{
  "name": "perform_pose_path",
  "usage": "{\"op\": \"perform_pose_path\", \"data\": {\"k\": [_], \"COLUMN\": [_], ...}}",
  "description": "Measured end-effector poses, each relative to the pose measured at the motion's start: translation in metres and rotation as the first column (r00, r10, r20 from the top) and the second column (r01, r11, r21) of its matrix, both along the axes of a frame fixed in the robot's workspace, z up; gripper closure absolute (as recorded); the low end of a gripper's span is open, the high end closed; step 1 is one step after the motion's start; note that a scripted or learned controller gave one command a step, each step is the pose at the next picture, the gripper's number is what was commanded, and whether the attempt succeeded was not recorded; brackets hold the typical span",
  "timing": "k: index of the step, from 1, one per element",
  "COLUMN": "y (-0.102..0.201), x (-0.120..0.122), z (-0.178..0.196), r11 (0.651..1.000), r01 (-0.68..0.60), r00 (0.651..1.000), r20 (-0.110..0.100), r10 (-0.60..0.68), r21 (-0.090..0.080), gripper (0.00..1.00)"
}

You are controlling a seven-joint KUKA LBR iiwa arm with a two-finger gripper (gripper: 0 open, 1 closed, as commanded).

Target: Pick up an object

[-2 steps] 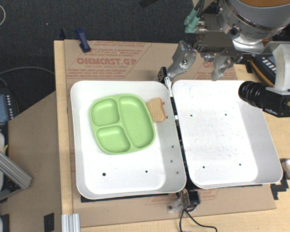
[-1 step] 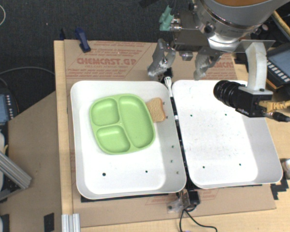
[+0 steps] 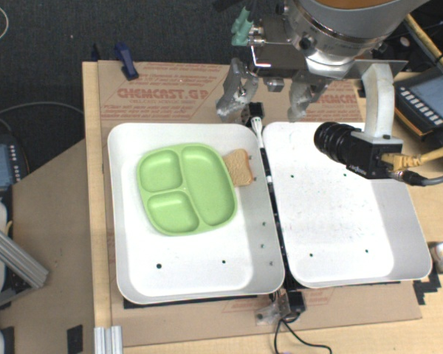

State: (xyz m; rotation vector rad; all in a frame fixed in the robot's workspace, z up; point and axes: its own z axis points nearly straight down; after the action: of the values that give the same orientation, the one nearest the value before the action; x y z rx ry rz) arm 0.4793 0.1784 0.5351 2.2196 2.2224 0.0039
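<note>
A cardboard sheet point(image 3: 162, 87) covers the bench under both bins, and red print along its far edge reads roughly "CHEMCAST G P", with smaller lines beneath too blurred to read; more red print shows at the far right of the sheet, partly hidden by the arm. The left bin point(image 3: 133, 264) is a shallow white tray with rounded corners, and the right bin point(image 3: 369, 220) sits just beside it, their inner edges touching along the middle of the bench. The grey arm point(image 3: 354, 9) with its orange band enters at the far right corner of the view and hangs over the far edge of the bins, above the seam between them. A green divided plate point(image 3: 186, 189) with three compartments lies in the left bin, toward its far half and slightly left of the bin's centre. A black cylindrical camera unit point(image 3: 348, 147) on a white bracket sits over the far part of the right bin. The gripper point(image 3: 267, 102) hovers at the far edge near the seam, its two metal fingers point(image 3: 233, 94) spread apart with nothing between them. A small tan sponge-like piece point(image 3: 240, 167) rests against the plate's right rim, near the left bin's far right corner. A blue clip point(image 3: 125, 60) lies at the sheet's far left edge.
</note>
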Motion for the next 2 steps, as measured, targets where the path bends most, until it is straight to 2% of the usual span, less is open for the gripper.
{"op": "perform_pose_path", "data": {"k": [1,2], "y": [0.0,0.049], "x": [0.0,-0.001], "z": [0.011,-0.025], "r11": [1.0,1.0], "r01": [0.0,-0.004], "r00": [1.0,1.0], "r20": [0.004,-0.009], "r10": [0.0,0.004], "r21": [0.001,-0.003], "gripper": [1.0,1.0]}}
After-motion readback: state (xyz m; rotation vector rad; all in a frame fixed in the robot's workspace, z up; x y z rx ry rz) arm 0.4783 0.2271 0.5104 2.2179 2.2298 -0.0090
